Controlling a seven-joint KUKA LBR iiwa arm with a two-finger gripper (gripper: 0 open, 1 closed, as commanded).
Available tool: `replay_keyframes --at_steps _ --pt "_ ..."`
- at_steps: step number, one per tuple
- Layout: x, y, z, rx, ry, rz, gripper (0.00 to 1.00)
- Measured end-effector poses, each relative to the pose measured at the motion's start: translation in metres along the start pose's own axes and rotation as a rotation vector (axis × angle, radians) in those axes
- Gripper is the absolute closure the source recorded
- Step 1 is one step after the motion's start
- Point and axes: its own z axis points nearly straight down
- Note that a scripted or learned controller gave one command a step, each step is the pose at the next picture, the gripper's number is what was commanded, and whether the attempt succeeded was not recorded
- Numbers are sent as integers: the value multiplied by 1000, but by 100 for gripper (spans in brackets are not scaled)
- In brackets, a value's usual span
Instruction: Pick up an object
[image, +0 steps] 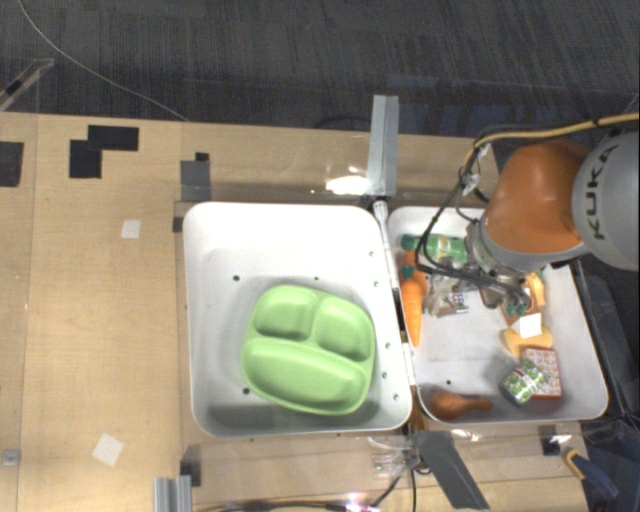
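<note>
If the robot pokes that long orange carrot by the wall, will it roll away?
Probably a little. The carrot looks round and tapered, so it would likely roll in a curve, not straight. It lies close along the right bin's wall, which should stop it fast. Its skin looks smooth, so it may slip when pinched.

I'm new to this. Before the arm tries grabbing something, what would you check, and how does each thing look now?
1. Tool is over the right bin: ok.
2. Things to pick lie there: carrot, can, brown piece: ok.
3. Tool holds nothing already: cannot tell; the wrist and cables hide it.
4. Target directly under the tool: cannot tell.
5. Green tray sits apart in the left bin: ok.
</note>
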Motion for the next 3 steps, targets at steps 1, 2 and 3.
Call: replay_keyframes --at_steps 1,2,3 --pt "-79 17 -82 -4 18 106 100" --pt "-85 13 -182 1 18 435 100" --pt "-65 -49 -78 -2 32 215 100"
